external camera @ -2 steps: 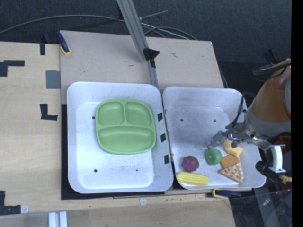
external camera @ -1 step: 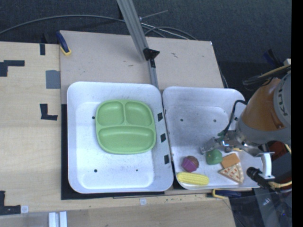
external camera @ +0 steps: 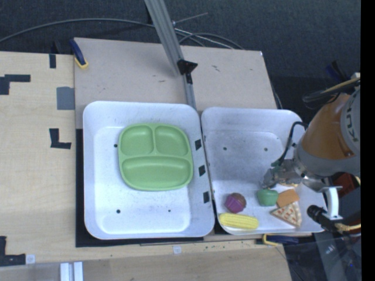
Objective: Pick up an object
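The right bin (external camera: 246,127) holds toy food along its near edge: a purple round fruit (external camera: 236,202), a yellow corn cob (external camera: 238,221), a green round piece (external camera: 267,197), an orange piece (external camera: 287,197) and a pizza slice (external camera: 287,215). My gripper (external camera: 275,178) hangs low over the bin's right side, just above the green piece and the orange piece. The orange band and grey wrist (external camera: 328,142) rise to its right. I cannot make out how the gripper stands, and nothing shows as lifted.
The left bin (external camera: 96,157) holds a green divided plate (external camera: 156,156). A slanted metal pole (external camera: 167,31) stands behind the bins. Cables lie on the dark floor at the back. A blue and yellow clamp (external camera: 78,54) sits at the bench's far left corner.
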{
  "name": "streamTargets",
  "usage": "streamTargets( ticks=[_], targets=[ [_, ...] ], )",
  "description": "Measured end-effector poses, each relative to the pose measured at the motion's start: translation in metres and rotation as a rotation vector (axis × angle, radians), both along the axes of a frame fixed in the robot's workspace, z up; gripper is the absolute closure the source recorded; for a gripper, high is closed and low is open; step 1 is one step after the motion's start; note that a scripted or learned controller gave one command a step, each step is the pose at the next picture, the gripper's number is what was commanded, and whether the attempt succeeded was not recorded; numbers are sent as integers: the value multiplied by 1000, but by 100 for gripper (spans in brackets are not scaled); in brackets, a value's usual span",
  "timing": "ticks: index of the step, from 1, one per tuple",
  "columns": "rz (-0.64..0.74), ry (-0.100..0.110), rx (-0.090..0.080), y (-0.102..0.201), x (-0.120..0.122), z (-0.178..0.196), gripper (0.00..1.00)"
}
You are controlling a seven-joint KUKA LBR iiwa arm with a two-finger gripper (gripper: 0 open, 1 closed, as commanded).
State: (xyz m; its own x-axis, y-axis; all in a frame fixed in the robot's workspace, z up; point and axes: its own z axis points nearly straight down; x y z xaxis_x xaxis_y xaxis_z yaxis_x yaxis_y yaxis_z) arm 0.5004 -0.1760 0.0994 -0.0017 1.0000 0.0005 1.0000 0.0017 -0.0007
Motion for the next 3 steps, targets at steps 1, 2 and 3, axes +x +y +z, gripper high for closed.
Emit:
streamTargets(
  ticks=[1,2,3],
  targets=[
    [0,-5,-2,-5,0,62,100],
    [0,-4,-2,-5,1,103,100],
    [4,1,1,40,0,100,100]
  ],
)
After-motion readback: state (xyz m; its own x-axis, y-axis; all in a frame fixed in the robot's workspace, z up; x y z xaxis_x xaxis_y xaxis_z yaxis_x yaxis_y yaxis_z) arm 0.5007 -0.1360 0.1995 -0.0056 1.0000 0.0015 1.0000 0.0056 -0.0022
